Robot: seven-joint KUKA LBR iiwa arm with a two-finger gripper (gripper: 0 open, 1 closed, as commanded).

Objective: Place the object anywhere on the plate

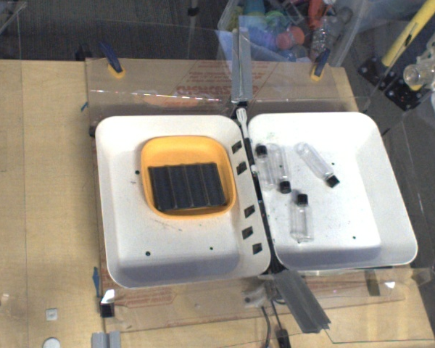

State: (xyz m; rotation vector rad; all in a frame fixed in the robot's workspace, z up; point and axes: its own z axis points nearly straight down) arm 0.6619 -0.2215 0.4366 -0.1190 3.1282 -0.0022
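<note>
An orange plate [187, 149] lies in the left bin [123, 216]. A black ribbed block [186, 185] rests flat on the plate and covers most of its middle. Several clear vials with black caps lie in the right bin [362, 223]: two [273, 164] close to the divider, one [314, 161] slanted further right, one [300, 222] nearer the front. A pale metal part that looks like my gripper [425, 71] hangs at the upper right edge, beyond the right bin's far corner and well away from the plate and vials.
A black divider with tabs [248, 187] runs between the bins. A clear tub of coloured toys [290, 13] stands behind the bench. A black clamp [391, 82] and a yellow bar [417, 17] sit at the upper right.
</note>
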